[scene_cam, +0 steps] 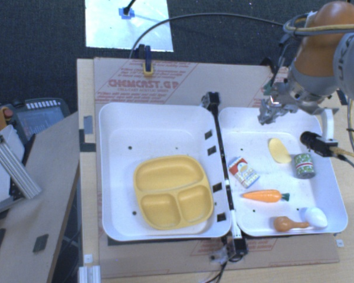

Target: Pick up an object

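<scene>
End effector (270, 114) hovers above right bin (336, 208), far-side of yellow chip (279, 151), likely lining up a pick; can't tell grip state.

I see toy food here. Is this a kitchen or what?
Probably a robot test bench, not a kitchen: a grey arm reaches over two white bins, one holding a toy carrot, the other a yellow tray.

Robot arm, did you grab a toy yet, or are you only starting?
Only starting. Nothing looks picked up: the carrot, the can and the little carton all lie in the right bin. The gripper hangs over that bin's far end. Choosing, grabbing and lifting are left.
</scene>
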You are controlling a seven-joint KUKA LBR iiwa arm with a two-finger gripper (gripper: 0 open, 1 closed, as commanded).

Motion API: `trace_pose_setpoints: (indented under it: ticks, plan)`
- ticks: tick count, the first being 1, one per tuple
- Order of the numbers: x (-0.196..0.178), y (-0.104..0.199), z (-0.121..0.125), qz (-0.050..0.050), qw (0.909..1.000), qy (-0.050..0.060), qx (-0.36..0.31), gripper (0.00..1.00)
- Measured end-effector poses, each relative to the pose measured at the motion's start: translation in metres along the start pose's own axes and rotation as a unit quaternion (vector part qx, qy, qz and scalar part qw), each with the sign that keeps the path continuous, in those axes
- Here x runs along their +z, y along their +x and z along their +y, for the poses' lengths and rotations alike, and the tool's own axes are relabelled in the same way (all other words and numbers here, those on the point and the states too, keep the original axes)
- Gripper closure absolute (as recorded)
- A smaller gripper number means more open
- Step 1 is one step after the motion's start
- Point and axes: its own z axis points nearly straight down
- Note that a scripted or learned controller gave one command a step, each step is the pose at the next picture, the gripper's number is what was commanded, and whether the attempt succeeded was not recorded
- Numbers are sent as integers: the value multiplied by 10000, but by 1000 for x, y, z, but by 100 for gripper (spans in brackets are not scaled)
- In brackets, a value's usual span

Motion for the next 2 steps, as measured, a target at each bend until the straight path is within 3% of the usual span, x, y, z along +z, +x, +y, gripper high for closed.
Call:
trace_pose_setpoints:
  ticks: [2]
  plan:
    - [2, 123, 18, 5, 10000, 2, -5, 100]
